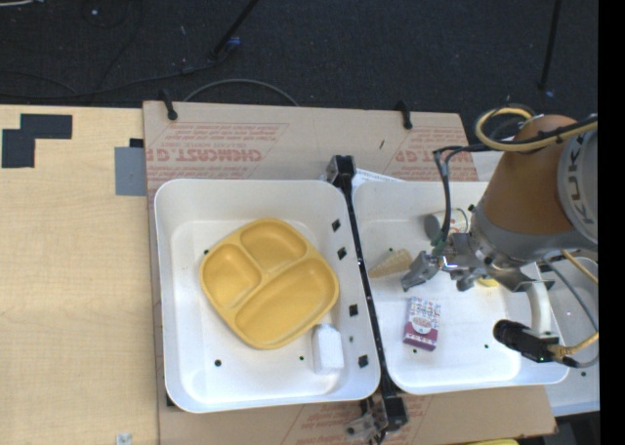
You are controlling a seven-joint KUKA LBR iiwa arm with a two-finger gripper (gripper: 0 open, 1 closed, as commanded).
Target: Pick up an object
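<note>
Camera view catches the end effector (430,272) low in the right bin (508,375), its opening impossible to judge, with a tan wedge (391,262) just to its left and a small carton (423,324) just below, the likelier target for a centred descent.

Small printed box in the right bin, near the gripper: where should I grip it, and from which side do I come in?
Likely best from straight above. The small box lies flat on the right bin's floor, its long axis running roughly up and down the view and slightly tilted. Close the gripper across its narrow width at mid-length; both long edges have bare floor beside them, so fingers should fit.
</note>
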